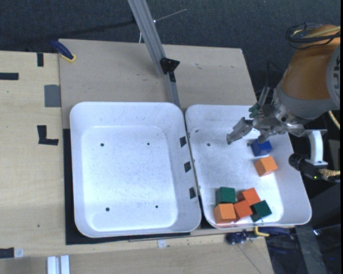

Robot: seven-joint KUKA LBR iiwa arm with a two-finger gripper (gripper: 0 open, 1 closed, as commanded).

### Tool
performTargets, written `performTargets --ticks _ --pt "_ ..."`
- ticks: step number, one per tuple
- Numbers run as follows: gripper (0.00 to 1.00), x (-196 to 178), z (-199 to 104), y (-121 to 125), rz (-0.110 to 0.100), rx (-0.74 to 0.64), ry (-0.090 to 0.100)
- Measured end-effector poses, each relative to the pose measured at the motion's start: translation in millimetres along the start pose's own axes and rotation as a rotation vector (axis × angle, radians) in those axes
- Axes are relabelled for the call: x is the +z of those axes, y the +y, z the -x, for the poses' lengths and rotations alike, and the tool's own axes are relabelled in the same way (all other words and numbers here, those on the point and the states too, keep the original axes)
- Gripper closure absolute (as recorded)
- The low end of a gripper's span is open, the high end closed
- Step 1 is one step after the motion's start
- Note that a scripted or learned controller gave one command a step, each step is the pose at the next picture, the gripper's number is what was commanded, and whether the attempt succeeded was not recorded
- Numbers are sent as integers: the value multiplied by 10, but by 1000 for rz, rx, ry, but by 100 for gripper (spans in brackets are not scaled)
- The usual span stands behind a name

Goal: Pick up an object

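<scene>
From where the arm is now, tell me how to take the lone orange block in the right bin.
Come straight down on the orange block and pinch two opposite flat side faces. It lies alone on the right bin's floor, apart from the blue block, so its sides look free for the claw.

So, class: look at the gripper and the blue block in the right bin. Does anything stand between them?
Nothing visible does. The gripper hangs over the right bin, right beside the blue block. The orange block lies just past the blue one, and the cluster of blocks sits at the bin's near end.
</scene>
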State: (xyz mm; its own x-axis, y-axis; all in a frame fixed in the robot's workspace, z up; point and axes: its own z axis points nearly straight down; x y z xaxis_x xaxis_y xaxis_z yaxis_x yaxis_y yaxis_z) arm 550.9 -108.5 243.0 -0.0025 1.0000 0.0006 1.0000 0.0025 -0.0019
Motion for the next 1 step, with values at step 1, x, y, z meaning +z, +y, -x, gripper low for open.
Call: performTargets --ticks 1 --pt "0 -1 2 0 0 0 0"
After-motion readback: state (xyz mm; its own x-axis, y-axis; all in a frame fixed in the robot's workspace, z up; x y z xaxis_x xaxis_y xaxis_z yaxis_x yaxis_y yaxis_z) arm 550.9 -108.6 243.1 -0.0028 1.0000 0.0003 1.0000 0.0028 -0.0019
